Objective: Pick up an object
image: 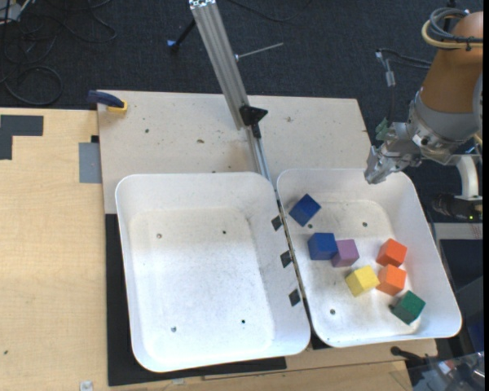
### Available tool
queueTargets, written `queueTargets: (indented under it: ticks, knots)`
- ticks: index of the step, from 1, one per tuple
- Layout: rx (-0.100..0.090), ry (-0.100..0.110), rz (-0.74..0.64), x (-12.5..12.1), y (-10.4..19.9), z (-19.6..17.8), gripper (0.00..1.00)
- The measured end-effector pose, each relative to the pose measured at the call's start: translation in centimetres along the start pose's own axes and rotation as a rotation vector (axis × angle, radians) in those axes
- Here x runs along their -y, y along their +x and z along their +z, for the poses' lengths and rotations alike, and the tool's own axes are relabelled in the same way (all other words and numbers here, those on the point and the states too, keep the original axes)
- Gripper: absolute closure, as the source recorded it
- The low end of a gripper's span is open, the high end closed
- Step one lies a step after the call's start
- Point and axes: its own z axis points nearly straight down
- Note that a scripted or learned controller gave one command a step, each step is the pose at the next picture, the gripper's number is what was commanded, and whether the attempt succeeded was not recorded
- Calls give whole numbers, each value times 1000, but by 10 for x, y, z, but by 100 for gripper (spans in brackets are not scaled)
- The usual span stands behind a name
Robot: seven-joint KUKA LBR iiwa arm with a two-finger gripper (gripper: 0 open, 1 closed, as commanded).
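I am hovering the gripper (378,172) over the right bin's (428,218) far rim — whether it is parted I cannot tell. The lone blue cube (305,209) is lying nearest, clear of the cluster — I am favouring it.

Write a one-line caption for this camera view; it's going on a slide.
Pincer hovers over the right bin's far rim; seven coloured blocks lie inside.

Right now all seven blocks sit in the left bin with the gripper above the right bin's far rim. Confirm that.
Not quite. The camera view shows the seven blocks, such as the blue block and green block, in the right bin, not the left. The gripper is above the right bin's far rim.
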Motion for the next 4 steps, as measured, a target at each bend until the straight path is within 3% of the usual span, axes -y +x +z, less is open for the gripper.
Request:
queueTargets:
  ticks: [1,4]
  knots:
    - [0,0,0,-1,-1,-53,100]
    - [-3,10,0,-1,161,-10,100]
